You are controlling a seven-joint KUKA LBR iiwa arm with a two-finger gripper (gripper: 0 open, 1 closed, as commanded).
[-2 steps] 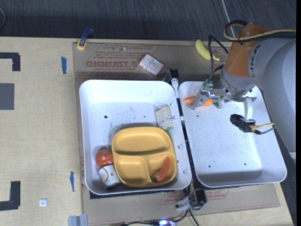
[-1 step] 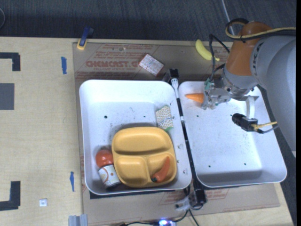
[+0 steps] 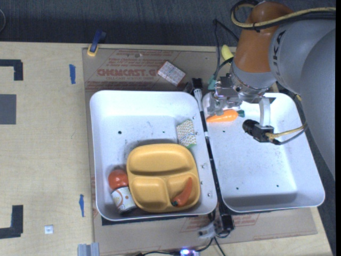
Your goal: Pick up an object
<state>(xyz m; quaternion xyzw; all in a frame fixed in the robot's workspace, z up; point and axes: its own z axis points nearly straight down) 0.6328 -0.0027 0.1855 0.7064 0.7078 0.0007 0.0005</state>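
Hiding its tips, pincer (image 3: 224,104) overlaps orange carrot (image 3: 221,117).

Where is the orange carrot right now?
The carrot lies in the right bin, at its far left corner beside the divide between bins, directly beneath the hand.

Arm (image 3: 298,41) enters from the right, grey casing bulking over the right bin's (image 3: 277,191) far right corner. Orange band (image 3: 256,41) sits above the wrist, which points down over that bin's far left corner. Gripper (image 3: 224,106) hangs low at the bin's left wall, a black cabled fitting out to its right.
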